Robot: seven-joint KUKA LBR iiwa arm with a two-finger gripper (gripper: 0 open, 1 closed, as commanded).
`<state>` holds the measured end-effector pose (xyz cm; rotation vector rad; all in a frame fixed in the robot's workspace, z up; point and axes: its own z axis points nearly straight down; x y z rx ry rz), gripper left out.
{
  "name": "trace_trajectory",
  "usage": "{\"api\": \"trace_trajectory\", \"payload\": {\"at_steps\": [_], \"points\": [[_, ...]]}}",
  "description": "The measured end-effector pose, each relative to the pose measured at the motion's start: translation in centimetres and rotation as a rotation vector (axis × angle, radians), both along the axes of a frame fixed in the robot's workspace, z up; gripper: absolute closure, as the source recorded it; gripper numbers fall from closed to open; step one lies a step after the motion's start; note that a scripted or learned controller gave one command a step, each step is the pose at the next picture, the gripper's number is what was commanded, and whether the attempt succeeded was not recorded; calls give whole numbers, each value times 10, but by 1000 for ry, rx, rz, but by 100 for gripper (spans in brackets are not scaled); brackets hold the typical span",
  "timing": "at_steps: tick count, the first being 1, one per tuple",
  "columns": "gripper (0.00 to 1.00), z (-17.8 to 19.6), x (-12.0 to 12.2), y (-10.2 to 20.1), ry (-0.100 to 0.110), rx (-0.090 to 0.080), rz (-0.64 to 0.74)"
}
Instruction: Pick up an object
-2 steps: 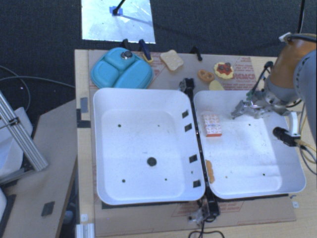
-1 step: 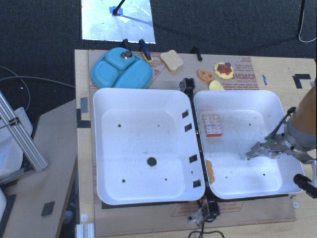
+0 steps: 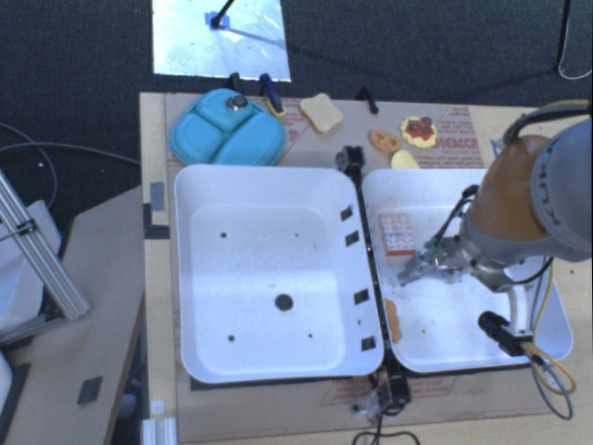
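My gripper (image 3: 414, 269) is low inside the right bin (image 3: 482, 355), near its middle left, at the end of the grey arm with the orange band (image 3: 508, 193). Just above and left of it a small white packet with a red checked pattern (image 3: 398, 233) lies flat on the bin floor. A little below it, a brown, stick-shaped snack piece (image 3: 393, 320) lies against the bin's left wall. Nothing shows in the gripper's grasp.
The left bin (image 3: 199, 248) holds a small dark round thing (image 3: 283, 302). Behind the bins lie a blue lidded container (image 3: 227, 130), a toast slice (image 3: 321, 112), a pretzel (image 3: 384, 141), a small pizza (image 3: 419, 131) and a yellow piece (image 3: 404, 160). A black divider (image 3: 363, 248) separates the bins.
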<state>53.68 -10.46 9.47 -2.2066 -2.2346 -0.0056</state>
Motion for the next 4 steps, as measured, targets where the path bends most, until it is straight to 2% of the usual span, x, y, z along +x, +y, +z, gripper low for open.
{"api": "trace_trajectory", "payload": {"at_steps": [2,3,4], "points": [[0,-7,96,-97,-9,-7,-11],[0,-9,135,12,-6,0,1],[0,96,133,69,-7,-2,-4]]}}
